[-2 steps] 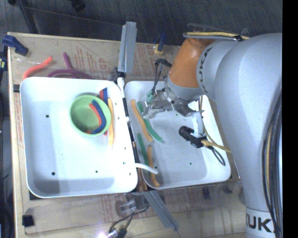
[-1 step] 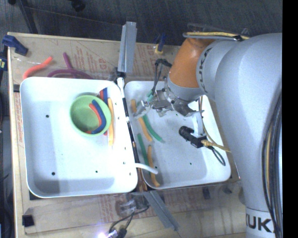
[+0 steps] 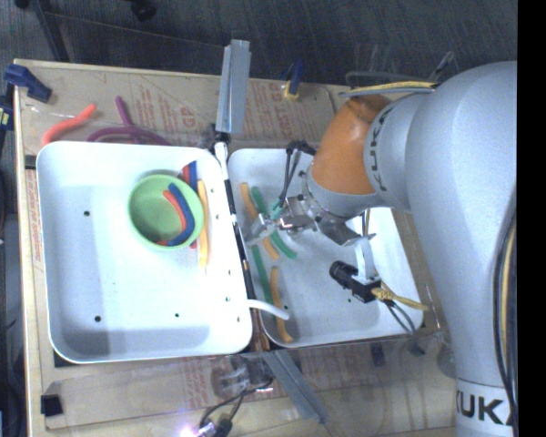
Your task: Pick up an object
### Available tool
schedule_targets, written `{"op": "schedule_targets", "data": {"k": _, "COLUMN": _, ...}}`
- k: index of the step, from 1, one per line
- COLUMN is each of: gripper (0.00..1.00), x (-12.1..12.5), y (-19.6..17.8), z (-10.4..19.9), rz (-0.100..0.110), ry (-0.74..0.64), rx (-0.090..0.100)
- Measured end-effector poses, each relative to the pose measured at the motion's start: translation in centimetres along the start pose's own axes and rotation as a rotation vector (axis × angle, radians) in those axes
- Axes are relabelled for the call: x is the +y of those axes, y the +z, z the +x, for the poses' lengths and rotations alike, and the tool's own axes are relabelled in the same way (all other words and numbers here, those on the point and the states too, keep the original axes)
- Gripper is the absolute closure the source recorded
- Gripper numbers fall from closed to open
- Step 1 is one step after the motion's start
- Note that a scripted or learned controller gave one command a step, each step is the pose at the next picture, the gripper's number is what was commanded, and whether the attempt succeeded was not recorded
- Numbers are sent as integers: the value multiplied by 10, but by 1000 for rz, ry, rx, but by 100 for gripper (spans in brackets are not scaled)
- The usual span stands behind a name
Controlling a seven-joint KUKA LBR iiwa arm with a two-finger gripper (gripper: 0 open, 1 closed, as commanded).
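My gripper (image 3: 266,229) is down in the left part of the right bin (image 3: 382,326), among several thin orange and green sticks. An orange stick (image 3: 246,198) and a green stick (image 3: 257,209) lie just behind it, near the bin's left wall. Another green stick (image 3: 288,249) lies right beside it, and a green stick (image 3: 257,264) and an orange stick (image 3: 276,286) lie in front of it. The wrist hides what is directly under the gripper. The left bin (image 3: 82,280) holds a green bowl (image 3: 159,209) with red, blue and orange pieces in it.
A yellow stick (image 3: 203,226) lies by the left bin's right wall. A white strip (image 3: 269,310) crosses the wall between the bins. A black part with a yellow cable (image 3: 350,278) hangs over the right bin. An orange and purple tube (image 3: 118,133) lies behind the left bin.
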State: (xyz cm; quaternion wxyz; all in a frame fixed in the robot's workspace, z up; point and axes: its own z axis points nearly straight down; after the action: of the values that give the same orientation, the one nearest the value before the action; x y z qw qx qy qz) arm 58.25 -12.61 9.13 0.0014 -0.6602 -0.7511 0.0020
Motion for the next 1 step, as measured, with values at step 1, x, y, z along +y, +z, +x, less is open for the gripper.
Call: {"op": "schedule_targets", "data": {"k": 1, "gripper": 100, "x": 1, "y": -11, "z": -1, "rz": 1, "ry": -6, "rx": -2}}
